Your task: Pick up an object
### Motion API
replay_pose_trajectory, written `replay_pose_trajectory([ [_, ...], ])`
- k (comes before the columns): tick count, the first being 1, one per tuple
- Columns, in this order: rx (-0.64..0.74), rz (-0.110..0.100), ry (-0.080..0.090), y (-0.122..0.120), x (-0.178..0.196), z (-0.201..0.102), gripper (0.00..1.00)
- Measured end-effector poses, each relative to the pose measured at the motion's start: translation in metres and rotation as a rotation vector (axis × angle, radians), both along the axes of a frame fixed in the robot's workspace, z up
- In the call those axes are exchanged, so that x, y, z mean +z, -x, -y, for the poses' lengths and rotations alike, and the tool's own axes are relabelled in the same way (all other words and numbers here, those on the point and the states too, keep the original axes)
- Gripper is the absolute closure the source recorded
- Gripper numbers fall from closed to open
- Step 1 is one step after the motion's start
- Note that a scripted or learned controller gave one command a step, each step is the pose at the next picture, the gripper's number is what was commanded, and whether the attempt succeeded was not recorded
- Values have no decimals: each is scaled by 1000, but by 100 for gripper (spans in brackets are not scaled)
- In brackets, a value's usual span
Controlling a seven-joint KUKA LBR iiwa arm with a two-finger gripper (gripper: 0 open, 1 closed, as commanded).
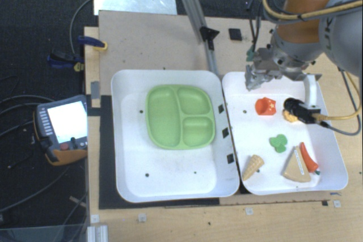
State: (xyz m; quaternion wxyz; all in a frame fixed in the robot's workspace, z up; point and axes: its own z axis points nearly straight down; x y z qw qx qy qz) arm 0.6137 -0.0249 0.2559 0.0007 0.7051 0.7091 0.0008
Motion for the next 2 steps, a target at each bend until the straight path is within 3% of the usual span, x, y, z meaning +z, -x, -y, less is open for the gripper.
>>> replay_pose_trajectory([
  [2,0,-1,-1,14,-9,-106,100],
])
